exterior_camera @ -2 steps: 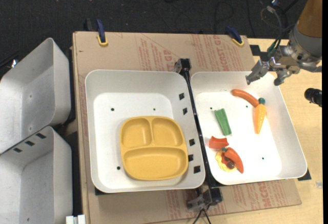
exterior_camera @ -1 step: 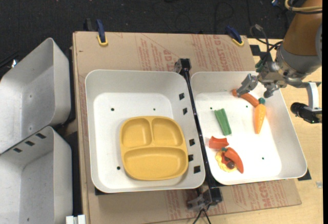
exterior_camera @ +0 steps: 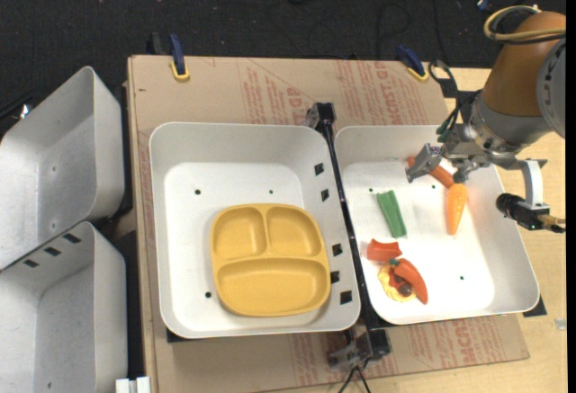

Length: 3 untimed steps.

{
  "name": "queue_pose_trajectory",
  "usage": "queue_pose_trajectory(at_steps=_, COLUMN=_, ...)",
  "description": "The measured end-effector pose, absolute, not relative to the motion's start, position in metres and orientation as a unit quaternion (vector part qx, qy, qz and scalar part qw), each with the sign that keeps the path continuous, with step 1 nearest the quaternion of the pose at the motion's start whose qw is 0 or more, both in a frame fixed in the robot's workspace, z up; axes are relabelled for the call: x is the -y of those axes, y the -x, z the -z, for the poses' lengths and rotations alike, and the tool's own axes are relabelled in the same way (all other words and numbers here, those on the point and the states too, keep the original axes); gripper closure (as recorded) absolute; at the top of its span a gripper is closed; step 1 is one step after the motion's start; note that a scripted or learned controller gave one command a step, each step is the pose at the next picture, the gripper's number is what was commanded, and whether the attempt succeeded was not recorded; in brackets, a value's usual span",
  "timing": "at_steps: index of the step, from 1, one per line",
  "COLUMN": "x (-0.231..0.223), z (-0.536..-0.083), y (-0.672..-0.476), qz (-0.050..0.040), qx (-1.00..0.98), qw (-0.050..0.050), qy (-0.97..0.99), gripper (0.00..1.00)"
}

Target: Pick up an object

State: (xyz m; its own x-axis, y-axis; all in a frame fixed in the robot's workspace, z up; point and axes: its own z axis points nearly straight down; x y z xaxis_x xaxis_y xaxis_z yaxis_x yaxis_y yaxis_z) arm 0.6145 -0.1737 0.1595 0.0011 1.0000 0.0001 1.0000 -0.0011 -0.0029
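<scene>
My gripper point(exterior_camera: 443, 163) hangs low over the far part of the right bin point(exterior_camera: 504, 292), at the end of the grey and orange arm. A small orange-red piece point(exterior_camera: 440, 174) shows right beneath it, touching or very close; I cannot tell if it is gripped. An orange carrot point(exterior_camera: 456, 207) lies just in front of the gripper. A green strip point(exterior_camera: 391, 212) lies to the left of the carrot. Nearer the front sit a red pepper piece point(exterior_camera: 382, 248) and a red and yellow cluster point(exterior_camera: 405, 280).
The left bin point(exterior_camera: 171, 202) holds a yellow divided plate point(exterior_camera: 268, 259). A black divider point(exterior_camera: 335, 193) runs between the two bins. Two more white bins point(exterior_camera: 54, 202) stand off the bench at the left.
</scene>
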Motion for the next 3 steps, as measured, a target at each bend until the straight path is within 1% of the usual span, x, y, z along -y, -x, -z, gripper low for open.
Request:
queue_pose_trajectory(at_steps=1, x=0.171, z=-0.116, y=-0.613, qz=-0.0011, qx=0.707, qw=0.001, qy=0.707, gripper=0.0)
queue_pose_trajectory(at_steps=2, x=0.172, z=-0.13, y=-0.614, qz=0.0003, qx=0.707, qw=-0.001, qy=0.707, gripper=1.0)
queue_pose_trajectory(at_steps=3, x=0.169, z=-0.185, y=-0.606, qz=0.0014, qx=0.707, qw=-0.003, qy=0.707, gripper=1.0)
